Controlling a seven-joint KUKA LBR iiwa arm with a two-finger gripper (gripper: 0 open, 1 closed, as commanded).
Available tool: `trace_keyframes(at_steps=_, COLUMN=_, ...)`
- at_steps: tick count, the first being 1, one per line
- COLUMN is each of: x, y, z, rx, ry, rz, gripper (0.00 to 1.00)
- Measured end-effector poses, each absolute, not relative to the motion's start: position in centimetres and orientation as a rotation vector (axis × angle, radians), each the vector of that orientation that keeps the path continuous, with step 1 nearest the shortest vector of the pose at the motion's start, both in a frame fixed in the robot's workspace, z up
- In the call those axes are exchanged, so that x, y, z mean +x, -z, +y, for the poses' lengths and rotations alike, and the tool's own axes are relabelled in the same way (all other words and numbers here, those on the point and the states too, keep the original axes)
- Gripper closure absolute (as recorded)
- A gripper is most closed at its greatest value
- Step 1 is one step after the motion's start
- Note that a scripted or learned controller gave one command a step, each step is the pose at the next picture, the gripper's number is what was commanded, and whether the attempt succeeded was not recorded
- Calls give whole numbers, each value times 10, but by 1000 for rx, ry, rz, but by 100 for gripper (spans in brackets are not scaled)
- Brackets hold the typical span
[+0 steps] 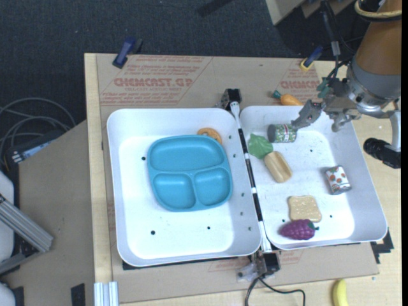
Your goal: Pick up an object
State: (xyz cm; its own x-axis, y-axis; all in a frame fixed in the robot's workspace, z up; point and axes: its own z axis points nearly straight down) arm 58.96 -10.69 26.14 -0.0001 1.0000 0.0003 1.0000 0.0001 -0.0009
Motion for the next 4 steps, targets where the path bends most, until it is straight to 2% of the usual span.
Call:
trace_keyframes(at_steps=1, x=616, y=-184, z=-93, rx=-2220, ry=-2, rz=-2220, gripper=0)
trace_keyframes(at_steps=2, x=667, y=-85, z=-117, rx=-2222, ry=2, rz=-2223, gripper=0)
trace_keyframes(at_steps=3, x=668, y=-96, z=-117, rx=-2223, ry=5, rz=-2226, gripper=100)
trace_keyframes(at_steps=4, x=597, y=-186, z=-80, rx=-2221, ry=2, rz=-2222, gripper=100)
